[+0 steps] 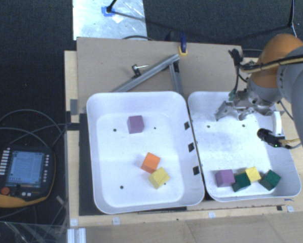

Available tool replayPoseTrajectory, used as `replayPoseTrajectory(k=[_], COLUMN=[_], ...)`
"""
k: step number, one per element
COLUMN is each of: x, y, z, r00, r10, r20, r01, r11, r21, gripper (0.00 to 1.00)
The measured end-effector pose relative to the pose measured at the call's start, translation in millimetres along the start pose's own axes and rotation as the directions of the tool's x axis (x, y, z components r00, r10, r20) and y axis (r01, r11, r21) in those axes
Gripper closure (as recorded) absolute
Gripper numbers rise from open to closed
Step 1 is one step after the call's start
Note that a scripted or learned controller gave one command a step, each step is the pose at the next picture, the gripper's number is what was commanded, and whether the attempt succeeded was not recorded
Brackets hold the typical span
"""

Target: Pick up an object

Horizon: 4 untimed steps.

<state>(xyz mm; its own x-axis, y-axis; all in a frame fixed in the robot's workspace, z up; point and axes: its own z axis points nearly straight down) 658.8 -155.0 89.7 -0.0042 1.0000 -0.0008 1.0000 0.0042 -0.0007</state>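
The left bin [98,135] holds a purple cube [135,124], an orange cube [150,162] and a yellow cube [159,177]. Along the front wall of the right bin [283,151] sit a purple cube [224,177], a dark green cube [240,181], a yellow cube [252,173] and a green cube [270,179]. My gripper [230,115] hangs over the back of the right bin, far from those cubes. It is open, its fingers [220,114] spread with nothing between them.
A metal bar [146,72] lies slanted on the cardboard behind the bins. A teach pendant [21,175] with cables rests on the floor at left. A foil sheet [108,9] lies at the back. The arm's orange band [278,52] stands over the right bin's far corner.
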Motion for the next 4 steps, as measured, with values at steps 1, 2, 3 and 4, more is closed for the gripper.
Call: replayPoseTrajectory(k=[1,2,3,4], x=[-0.5,-1.5,-9.9,-9.9], y=[1.8,10.0,8.1,9.7], z=[-13.5,-60.2,-110.6,-140.3], r00=[1.000,1.000,1.000,1.000], r10=[-0.003,-0.001,0.001,0.000], r20=[0.002,0.001,0.002,0.001], r01=[0.003,0.001,-0.001,0.000], r11=[1.000,1.000,1.000,1.000], r21=[-0.006,-0.008,-0.009,-0.007], gripper=[1.00,1.00,1.00,1.00])
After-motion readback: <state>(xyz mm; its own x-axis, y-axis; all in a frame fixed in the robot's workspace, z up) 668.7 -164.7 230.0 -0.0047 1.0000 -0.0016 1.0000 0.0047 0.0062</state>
